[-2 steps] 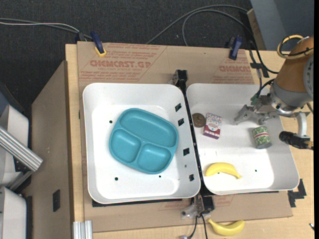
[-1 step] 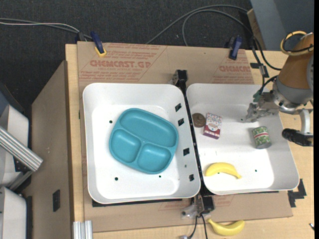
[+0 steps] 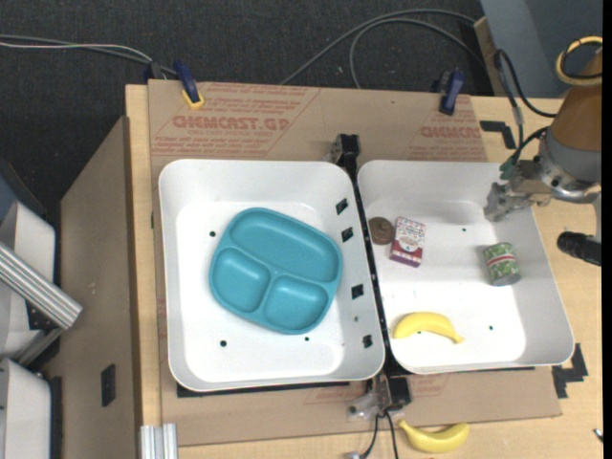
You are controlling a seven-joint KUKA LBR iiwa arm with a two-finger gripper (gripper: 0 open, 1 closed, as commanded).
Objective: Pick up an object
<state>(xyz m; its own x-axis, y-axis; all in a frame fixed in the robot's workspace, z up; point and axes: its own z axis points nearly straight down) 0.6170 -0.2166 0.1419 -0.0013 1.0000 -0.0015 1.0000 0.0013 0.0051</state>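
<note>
- Two shallow white bins side by side on a brown tabletop, printed lettering along its far edge.
- Left bin: teal divided plate, three compartments, lying flat around the middle, slightly tilted in plan.
- Right bin: four items, all well apart from the claw except the can, which is nearest.
- Small red-and-white box near the left wall of the right bin, toward the far half.
- Round brown disc just left of that box, touching or nearly touching it; cannot tell which.
- Green-labelled can lying on its side toward the right of the bin, near-right of the claw, apart from it.
- Yellow banana at the near side of the right bin, curved, lying flat.
- Second yellow banana-like piece outside the bins, at the near tabletop edge.
- Arm entering from the right, orange band above the wrist, grey wrist below.
- Claw over the far-right corner of the right bin, close to the rim; nothing seen between the fingers; spread or pressed together cannot tell, too small and blurred.
- Blue-and-yellow clamp at the far-left tabletop edge, blue clamp at the far-right edge.
- Cables running across the dark floor beyond the tabletop.
</note>
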